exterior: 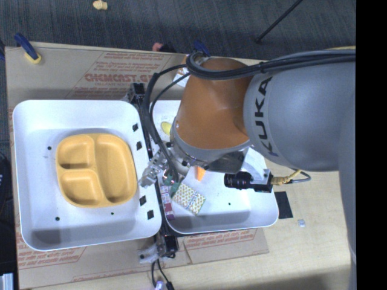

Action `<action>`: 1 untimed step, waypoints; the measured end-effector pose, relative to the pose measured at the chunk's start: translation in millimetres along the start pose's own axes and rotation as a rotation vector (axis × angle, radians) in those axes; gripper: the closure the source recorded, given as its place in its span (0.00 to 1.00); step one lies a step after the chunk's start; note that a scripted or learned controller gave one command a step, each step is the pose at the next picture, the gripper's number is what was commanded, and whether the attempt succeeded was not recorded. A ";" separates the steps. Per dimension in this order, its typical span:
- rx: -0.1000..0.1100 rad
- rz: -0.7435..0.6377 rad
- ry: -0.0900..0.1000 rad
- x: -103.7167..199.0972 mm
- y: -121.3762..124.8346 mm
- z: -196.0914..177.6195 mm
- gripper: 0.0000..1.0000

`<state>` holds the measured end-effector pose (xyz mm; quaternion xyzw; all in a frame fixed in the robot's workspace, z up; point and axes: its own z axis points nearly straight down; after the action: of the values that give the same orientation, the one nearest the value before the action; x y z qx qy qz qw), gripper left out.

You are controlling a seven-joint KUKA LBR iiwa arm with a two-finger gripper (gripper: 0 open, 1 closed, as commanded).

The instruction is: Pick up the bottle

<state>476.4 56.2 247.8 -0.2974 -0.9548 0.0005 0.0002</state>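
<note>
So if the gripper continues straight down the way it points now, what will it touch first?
Probably the patterned packet in the right bin, which lies just beyond the gripper. A dark red item lies beside it along the bin's left wall. Depth is unclear from this slanted view, so either could come first.

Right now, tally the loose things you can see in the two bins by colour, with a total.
Yellow: 2, the divided tray in the left bin and a small piece in the right bin.
Orange: 1, a small piece.
Green patterned: 1, a packet.
Total: 4. The arm hides much of the right bin, so more may lie under it.
</note>
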 end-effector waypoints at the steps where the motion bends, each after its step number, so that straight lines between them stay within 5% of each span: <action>1: 0.000 -0.333 -0.001 32.0 46.5 -10.5 1.00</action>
<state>476.4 112.7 258.3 -0.1351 -0.9908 0.0003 -0.0002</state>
